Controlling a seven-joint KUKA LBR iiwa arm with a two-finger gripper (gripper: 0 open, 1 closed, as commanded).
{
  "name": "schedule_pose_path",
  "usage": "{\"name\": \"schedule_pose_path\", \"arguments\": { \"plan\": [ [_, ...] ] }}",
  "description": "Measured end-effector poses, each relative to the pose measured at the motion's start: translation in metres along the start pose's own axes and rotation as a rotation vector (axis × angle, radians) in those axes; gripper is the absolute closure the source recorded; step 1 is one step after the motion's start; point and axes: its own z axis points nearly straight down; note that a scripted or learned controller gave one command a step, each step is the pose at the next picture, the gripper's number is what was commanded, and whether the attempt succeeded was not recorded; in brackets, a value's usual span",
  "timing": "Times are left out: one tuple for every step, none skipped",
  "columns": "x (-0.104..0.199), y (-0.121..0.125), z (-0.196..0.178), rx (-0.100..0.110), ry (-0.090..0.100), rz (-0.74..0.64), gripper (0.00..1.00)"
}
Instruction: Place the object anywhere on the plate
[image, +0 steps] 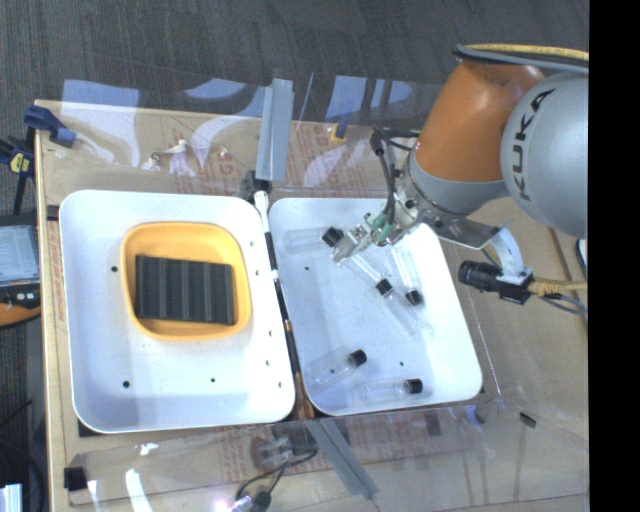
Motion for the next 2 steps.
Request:
{"name": "schedule_pose_path", "arguments": {
  "plan": [
    [0.0674,0.0503,0.0324,0.003,0.003,-0.193,1.0],
    [0.067,0.0502,0.0323,0.003,0.003,-0.192,0.0]
  ]
}}
